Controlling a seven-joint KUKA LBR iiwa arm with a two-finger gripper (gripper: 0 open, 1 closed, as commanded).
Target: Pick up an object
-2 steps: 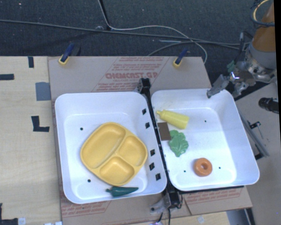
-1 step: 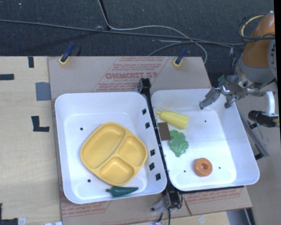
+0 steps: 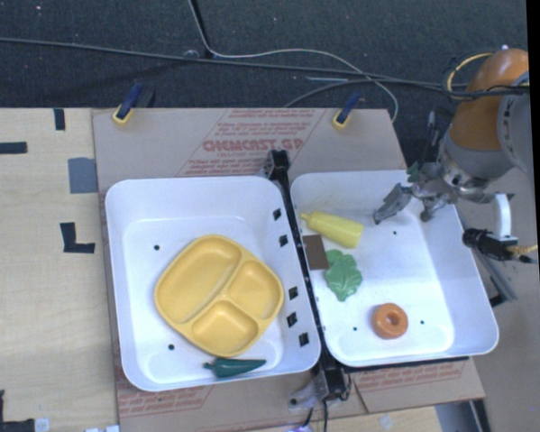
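My gripper hangs over the back part of the right bin, open, with nothing between its fingers. A yellow squeeze bottle lies to its left, a short gap away from the nearer finger. A brown block and a green leafy piece lie below the bottle near the bin's left wall. An orange ring rests toward the bin's front. In the left bin sits a yellow divided plate, with a dark green pepper at its front edge.
The two bins meet at a black-clipped divider. They stand on a cardboard sheet held by two clamps at the back. Cables run across the dark floor behind. The grey arm with its orange band stands at the right.
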